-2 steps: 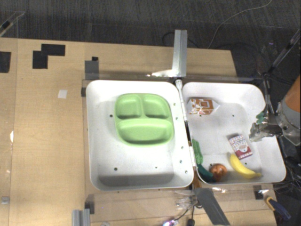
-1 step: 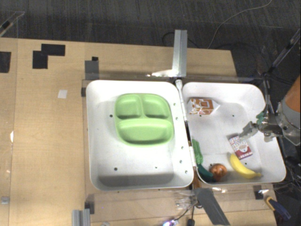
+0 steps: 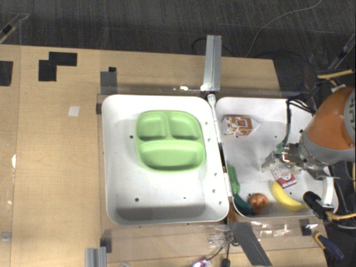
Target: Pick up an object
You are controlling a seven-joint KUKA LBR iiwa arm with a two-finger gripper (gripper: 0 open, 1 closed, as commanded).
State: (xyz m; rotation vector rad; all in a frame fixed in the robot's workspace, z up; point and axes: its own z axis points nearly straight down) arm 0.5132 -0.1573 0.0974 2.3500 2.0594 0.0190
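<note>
The right bin [image 3: 261, 107] holds a small brown-and-white packet [image 3: 237, 125] near its back left, a yellow banana [image 3: 286, 197] at the front right, a reddish apple-like fruit [image 3: 258, 202] beside a green object [image 3: 234, 188] at the front left, and a small red-and-white packet [image 3: 284, 177]. My gripper [image 3: 282, 159] hangs low over the bin's right side, just above the red-and-white packet and behind the banana. The arm's orange band [image 3: 328, 128] sits above it at the right edge.
The left bin [image 3: 119, 166] holds a green divided plate [image 3: 169, 139] in its middle. A metal post [image 3: 212, 63] stands at the back between the bins. Cables run along the right edge. The wooden bench [image 3: 50, 166] spreads to the left.
</note>
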